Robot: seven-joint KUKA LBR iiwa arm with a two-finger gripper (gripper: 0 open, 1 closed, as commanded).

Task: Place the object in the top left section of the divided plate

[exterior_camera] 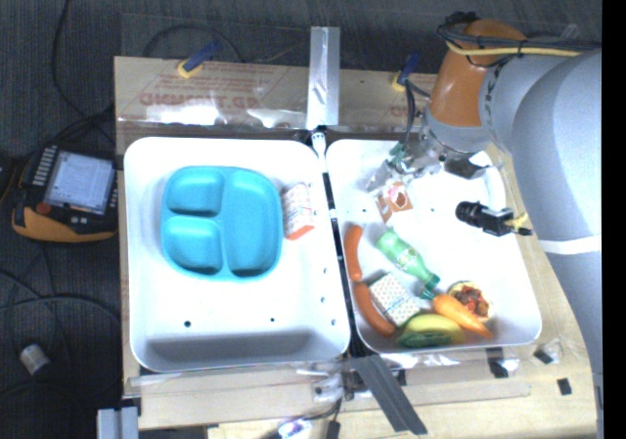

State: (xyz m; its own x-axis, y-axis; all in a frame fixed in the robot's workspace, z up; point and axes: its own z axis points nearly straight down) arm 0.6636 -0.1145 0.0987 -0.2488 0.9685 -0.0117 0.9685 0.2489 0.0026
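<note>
Near pile: a carrot, a green bottle and a sausage lie crowded at the near end of the right bin.
Gripper: the gripper is low over the far end of the right bin. I cannot tell whether it is wide or narrow, and nothing can be made out in its hold.
Object: probably the small red-and-white packet just beside the gripper. It lies on the bin floor, well apart from the plate.
Plate: the blue plate sits in the left bin with all its sections bare.
Risk, grasp: the packet looks flat and slippery, so a closing grip may slide off it or come up with nothing.
Risk, carry: the path crosses the wall between the bins, and a weak hold could drop the packet there.
Risk, placing: a small can stands just beside the plate's right edge. A low approach could knock it, or the packet could land in the wrong section.
</note>
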